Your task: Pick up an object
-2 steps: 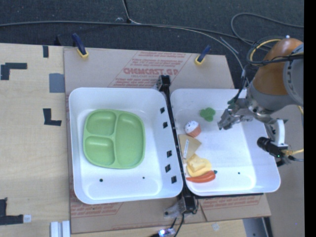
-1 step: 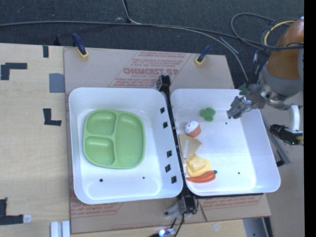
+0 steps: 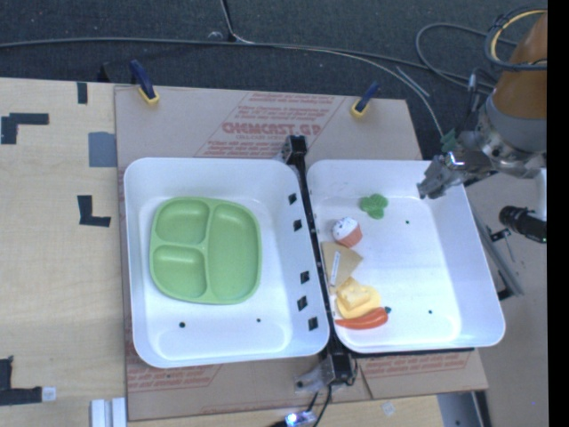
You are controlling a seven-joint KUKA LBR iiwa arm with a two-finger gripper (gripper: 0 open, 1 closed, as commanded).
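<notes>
Here's the pale wooden worktop [image 3: 53,238] seen from above, a brown cardboard sheet [image 3: 267,127] with red printing laid across it and pinned along its far edge by two blue-and-yellow clamps [image 3: 142,83], and on that sheet two shallow white bins side by side. The left white bin [image 3: 213,336] carries a light green plastic plate [image 3: 205,249] split into three compartments, sitting flat toward the bin's left half. Over in the right white bin [image 3: 444,274] the small items crowd along its left wall: a little green leafy toy piece [image 3: 374,205] near the far edge, then just in front of it a small white-and-orange rounded toy [image 3: 346,230], then a tan flat wedge [image 3: 342,262], and touching that, a yellow chunky toy piece [image 3: 354,297] with a red chilli-shaped toy [image 3: 362,320] lying right against its near side. The grey arm with its orange band [image 3: 520,78] comes in from the right, and the dark gripper [image 3: 437,179] sits over the far right corner of the right bin, well apart from the cluster of toys. The jaws: too dark and small here to say whether they are spread or closed, and nothing can be made out between them
</notes>
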